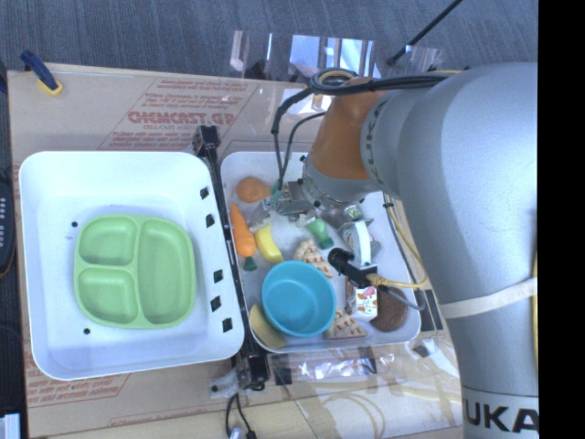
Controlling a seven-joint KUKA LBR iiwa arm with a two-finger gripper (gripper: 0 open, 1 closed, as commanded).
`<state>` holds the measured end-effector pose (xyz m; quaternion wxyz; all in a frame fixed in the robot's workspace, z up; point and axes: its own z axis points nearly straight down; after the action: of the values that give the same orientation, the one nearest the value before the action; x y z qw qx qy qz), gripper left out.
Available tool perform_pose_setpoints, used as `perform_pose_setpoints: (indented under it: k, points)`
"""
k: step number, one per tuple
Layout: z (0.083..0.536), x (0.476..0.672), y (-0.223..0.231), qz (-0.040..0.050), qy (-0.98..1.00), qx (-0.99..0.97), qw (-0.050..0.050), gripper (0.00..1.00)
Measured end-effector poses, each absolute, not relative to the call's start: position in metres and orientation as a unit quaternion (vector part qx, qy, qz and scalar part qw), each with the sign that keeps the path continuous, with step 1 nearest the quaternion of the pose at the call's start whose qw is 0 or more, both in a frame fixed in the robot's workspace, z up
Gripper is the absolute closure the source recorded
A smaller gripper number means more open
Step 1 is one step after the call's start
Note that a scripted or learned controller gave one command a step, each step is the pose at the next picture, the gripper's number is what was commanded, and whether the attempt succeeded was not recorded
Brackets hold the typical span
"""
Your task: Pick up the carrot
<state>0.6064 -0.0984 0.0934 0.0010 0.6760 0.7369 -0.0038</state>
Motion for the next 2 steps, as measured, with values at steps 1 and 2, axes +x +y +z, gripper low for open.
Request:
perform_pose_setpoints:
  k: [1,2]
  points:
    - [0.092,0.539,-0.100,-0.0031,0.508,0.861,-0.002,0.00]
    - [0.194,0.514,-0.031,-0.0013,0.472,0.882,-0.002,0.00]
